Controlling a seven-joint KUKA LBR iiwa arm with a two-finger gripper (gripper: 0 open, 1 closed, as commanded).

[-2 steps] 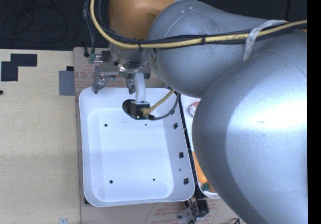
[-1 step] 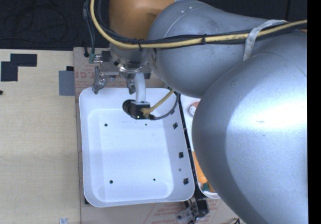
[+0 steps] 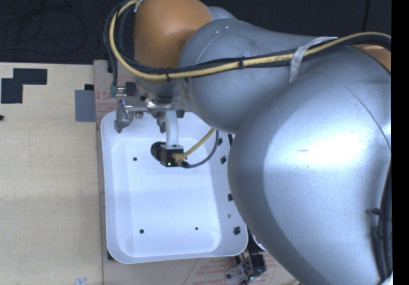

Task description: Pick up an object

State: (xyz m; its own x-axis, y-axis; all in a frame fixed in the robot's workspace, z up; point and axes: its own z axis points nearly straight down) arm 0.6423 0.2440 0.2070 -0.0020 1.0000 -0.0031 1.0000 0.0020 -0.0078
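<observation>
Hand (image 3: 146, 117) hangs over far end of white bin (image 3: 167, 213), under grey arm (image 3: 307, 149). Cannot tell if hand wide or narrow. Wooden surface (image 3: 45, 181) beside bin.

Bright overhead light, with specular glare on the grey arm (image 3: 307, 149) and its orange band (image 3: 169, 22). White bin (image 3: 166, 213) floor nearly washed out. Background dark. Edges slightly soft.

Listed for you as unresolved: the arm (image 3: 307, 149), cut off by the right and bottom edges, covers the far right corner and much of the right rim of the white bin (image 3: 166, 210); small dark clutter (image 3: 246, 271) below it is too indistinct to name.
</observation>
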